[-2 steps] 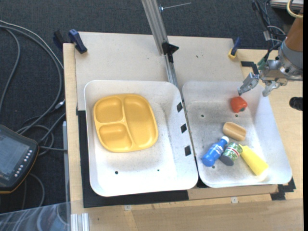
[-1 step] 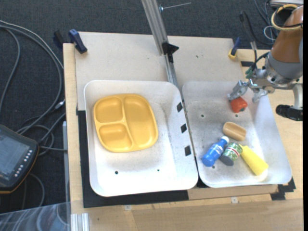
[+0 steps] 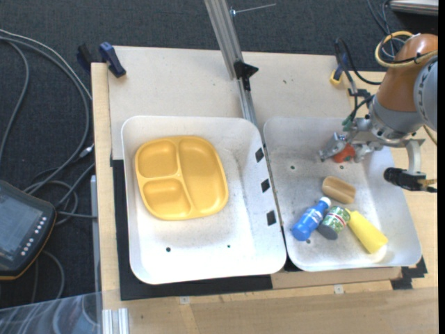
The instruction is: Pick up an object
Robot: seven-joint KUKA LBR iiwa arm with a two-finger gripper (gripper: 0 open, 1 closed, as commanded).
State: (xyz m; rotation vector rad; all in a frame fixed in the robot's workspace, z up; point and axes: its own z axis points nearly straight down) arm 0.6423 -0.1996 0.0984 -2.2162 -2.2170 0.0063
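Your gripper (image 3: pixel 338 152) sits over the upper part of the right bin (image 3: pixel 300 186), below the arm's orange band (image 3: pixel 402 82). A small red object (image 3: pixel 343 156) lies at its tip; you cannot tell whether the fingers are spread or closed, or whether they grip it. Just below the gripper lies a tan block (image 3: pixel 338 188). Further below it, a blue bottle (image 3: pixel 311 218), a green-labelled can (image 3: pixel 334 221) and a yellow bottle (image 3: pixel 366 231) lie together. Well to its left, a yellow divided plate (image 3: pixel 181 177) rests in the left bin (image 3: pixel 201 256).
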